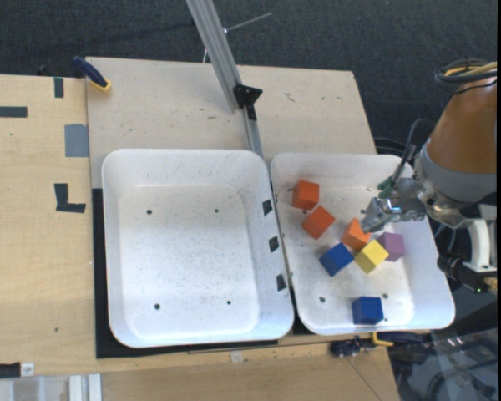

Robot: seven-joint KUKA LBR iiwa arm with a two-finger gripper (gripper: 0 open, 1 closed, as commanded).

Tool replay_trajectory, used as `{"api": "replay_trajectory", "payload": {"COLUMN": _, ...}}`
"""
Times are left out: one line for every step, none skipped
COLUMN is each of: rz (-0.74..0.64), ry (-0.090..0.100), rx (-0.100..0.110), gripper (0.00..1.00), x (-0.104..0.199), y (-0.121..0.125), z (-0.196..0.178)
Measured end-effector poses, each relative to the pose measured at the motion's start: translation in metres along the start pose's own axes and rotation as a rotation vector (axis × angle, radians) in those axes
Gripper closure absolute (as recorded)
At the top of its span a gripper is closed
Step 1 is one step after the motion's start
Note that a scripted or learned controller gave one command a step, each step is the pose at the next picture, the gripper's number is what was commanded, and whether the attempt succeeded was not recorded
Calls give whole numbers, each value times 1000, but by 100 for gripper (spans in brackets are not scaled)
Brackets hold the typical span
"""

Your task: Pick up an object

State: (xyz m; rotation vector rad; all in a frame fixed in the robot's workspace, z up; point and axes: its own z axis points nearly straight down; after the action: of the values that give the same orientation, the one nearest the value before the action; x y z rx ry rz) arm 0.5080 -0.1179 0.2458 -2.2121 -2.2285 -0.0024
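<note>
The right bin (317,303) holds several small blocks. Two orange blocks (306,195) (318,221) lie toward its left side. A third orange block (356,235) sits in a cluster with a blue block (336,259), a yellow block (371,256) and a purple block (393,244). Another blue block (367,309) rests near the front rim. My gripper (374,219) hangs at the upper right of that cluster, its tip just above the third orange block. Whether it touches the block is unclear.
The left bin (125,224) stands beside the right one. A slanted metal pole (221,48) runs from the top of the view down to the bins' shared edge. A blue and yellow tool (92,73) lies on the bench at the back left.
</note>
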Motion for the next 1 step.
{"api": "replay_trajectory", "payload": {"rz": 1, "ry": 0, "rx": 3, "gripper": 100, "x": 56, "y": -10, "z": 11}}
